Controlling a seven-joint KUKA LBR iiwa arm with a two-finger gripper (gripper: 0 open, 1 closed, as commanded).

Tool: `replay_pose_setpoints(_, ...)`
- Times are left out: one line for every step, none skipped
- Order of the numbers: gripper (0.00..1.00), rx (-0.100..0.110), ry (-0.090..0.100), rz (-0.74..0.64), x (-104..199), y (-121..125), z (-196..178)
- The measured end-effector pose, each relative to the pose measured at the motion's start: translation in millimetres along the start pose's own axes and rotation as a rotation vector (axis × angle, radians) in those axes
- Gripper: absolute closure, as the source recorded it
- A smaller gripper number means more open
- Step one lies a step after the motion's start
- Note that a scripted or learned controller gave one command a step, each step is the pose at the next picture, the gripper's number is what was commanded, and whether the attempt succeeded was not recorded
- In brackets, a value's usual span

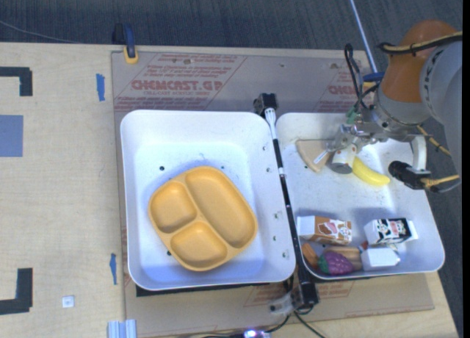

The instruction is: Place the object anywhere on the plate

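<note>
We see open white floor around the yellow divided plate (203, 217) in the left bin (139, 182), widest along its far side. In the right bin (433, 256), the near edge is crowded by a snack box (327, 229), a small carton (391, 231), a white block (380, 258) and grapes (336, 262). A banana (369, 174) and a tan wedge (311, 154) lie at the far end, with bare floor between.

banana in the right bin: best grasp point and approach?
Judging from the overhead view: take the banana across its narrow middle, coming straight down, fingers closing across its width. It lies flat on the bin floor, long axis running up-left to down-right. The gripper sits at its upper-left end; the down-right end has bare floor around it.
</note>
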State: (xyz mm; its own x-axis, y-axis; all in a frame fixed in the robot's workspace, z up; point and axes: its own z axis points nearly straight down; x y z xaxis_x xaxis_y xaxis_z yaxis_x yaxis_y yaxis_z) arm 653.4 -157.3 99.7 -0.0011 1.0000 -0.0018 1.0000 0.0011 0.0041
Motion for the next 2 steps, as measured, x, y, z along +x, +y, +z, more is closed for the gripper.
replay_pose_setpoints(1.0,0.0,0.001,-0.002,35,15,-131)
replay_pose_setpoints(1.0,0.003,0.002,-0.001,95,-101,-210)
